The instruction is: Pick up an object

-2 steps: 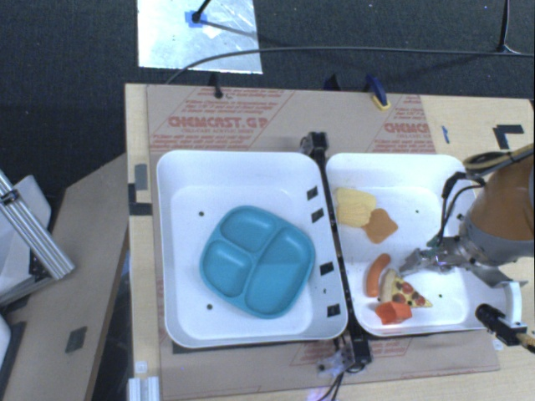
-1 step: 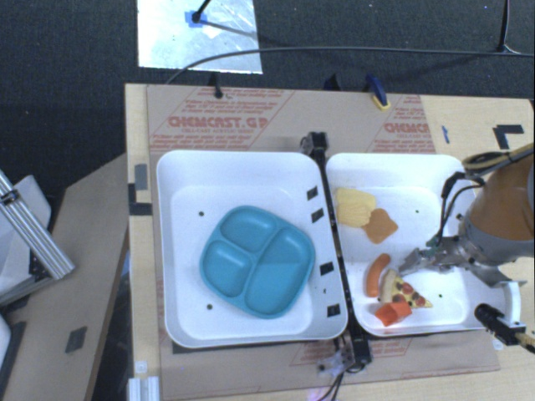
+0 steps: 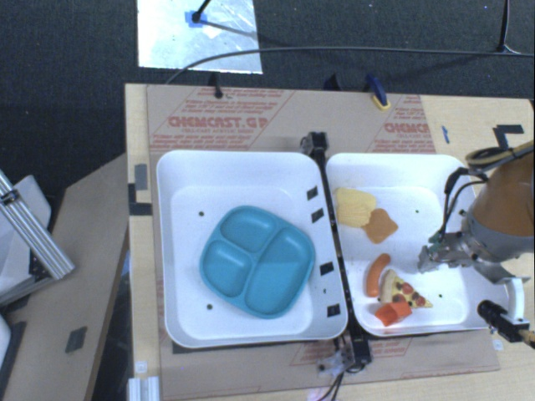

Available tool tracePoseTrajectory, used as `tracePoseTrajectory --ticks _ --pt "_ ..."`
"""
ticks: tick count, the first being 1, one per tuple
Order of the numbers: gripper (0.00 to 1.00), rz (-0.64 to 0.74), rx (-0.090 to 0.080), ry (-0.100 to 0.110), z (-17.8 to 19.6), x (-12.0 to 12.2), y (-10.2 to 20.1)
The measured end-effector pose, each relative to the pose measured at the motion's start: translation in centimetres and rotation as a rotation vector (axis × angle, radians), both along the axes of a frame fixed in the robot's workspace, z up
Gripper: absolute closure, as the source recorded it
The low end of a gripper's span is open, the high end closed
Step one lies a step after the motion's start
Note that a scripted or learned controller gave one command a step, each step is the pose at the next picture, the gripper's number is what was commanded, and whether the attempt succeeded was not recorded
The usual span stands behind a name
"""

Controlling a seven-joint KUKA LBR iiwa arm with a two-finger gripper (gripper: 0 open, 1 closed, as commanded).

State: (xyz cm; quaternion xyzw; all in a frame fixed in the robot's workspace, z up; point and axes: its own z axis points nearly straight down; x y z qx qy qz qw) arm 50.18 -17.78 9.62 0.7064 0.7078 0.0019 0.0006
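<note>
- Gripper [image 3: 428, 258]: low over the right bin [image 3: 401, 167], toward its right side, on an arm [image 3: 501, 211] reaching in from the right. Whether it is spread or pressed together cannot be told; nothing is seen pinched in it.
- Candidate objects, all in the right bin: pizza slice [image 3: 405, 291], sausage [image 3: 376, 274] and a red piece [image 3: 391, 312] clustered at the near side, left of the gripper; a yellow piece [image 3: 354, 206] and an orange-brown piece [image 3: 382, 225] touching each other further back.
- Left bin [image 3: 180, 178]: holds a blue divided plate [image 3: 256, 261]; well apart from the gripper.
- Risk, crowding: the near cluster lies packed together, so a descent there may nudge a neighbour or close on two pieces at once.
- Risk, flatness: the pizza slice and yellow piece look thin and flat; a close may slide over them and take nothing.
- Risk, position: the gripper sits beside the cluster, not above it; a straight descent probably meets bare bin floor.
- Risk, wall: the near pieces lie close to the bin's near wall, which may block a clean approach.
</note>
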Motion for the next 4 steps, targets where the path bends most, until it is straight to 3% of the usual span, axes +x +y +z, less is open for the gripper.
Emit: tracePoseTrajectory --ticks 2,4 --pt "1.00 0.003 -0.004 -0.003 11.6 0.3 -0.7" --pt "1.00 0.009 -0.001 0.001 12.2 2.6 9.9"
